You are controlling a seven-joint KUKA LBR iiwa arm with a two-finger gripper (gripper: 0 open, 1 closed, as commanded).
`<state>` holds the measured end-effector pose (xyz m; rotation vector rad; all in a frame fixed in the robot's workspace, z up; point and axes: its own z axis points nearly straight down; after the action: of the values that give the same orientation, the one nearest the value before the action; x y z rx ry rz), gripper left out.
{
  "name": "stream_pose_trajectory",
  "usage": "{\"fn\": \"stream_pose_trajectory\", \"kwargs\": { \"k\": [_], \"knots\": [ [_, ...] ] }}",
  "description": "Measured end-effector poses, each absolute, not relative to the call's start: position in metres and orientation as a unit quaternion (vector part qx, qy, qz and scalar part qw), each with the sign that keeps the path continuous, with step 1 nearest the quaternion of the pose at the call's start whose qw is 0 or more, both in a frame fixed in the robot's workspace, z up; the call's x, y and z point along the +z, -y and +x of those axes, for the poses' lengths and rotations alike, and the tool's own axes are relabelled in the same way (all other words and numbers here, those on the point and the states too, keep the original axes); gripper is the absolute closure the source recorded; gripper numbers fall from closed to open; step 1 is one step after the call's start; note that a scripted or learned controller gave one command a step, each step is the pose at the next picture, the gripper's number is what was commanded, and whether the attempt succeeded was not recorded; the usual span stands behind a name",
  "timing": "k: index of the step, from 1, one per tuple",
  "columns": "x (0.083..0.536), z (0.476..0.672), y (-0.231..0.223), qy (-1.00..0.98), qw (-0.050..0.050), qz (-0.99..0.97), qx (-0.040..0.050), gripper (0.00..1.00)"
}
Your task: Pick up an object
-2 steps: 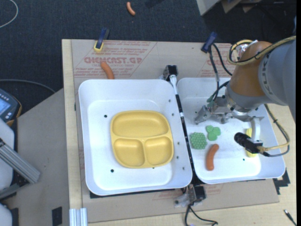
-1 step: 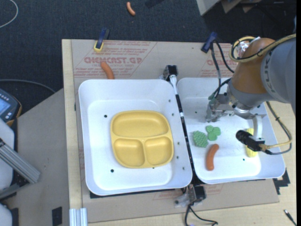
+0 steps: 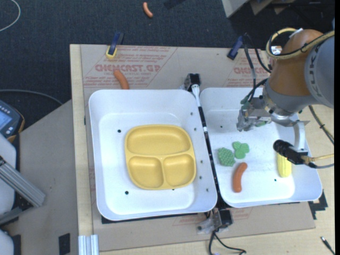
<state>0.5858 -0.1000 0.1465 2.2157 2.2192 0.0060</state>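
The gripper (image 3: 248, 122) hovers in the right bin (image 3: 265, 195); green broccoli (image 3: 234, 153) and orange sausage (image 3: 239, 177) lie below-left of it in the frame.

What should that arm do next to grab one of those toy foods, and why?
Probably shift toward the green broccoli and lower: the gripper sits over bare floor of the right bin, apart from the broccoli and the sausage, so nothing lies under it to grasp.

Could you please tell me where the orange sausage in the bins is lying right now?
The orange sausage lies in the right bin, toward its front, just below the green broccoli pieces and left of the yellow corn.
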Motion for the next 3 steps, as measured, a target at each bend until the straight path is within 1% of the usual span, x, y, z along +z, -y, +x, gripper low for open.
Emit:
{"fn": "stream_pose_trajectory", "kwargs": {
  "k": [1,2,3],
  "knots": [
    [0.191,0.582,0.099,-0.707,0.003,0.707,0.0018,1.0],
    [0.228,0.583,0.1,-0.708,0.003,0.707,0.0018,1.0],
    [0.219,0.548,0.051,-0.709,-0.003,0.706,-0.0006,1.0]
  ]
}}
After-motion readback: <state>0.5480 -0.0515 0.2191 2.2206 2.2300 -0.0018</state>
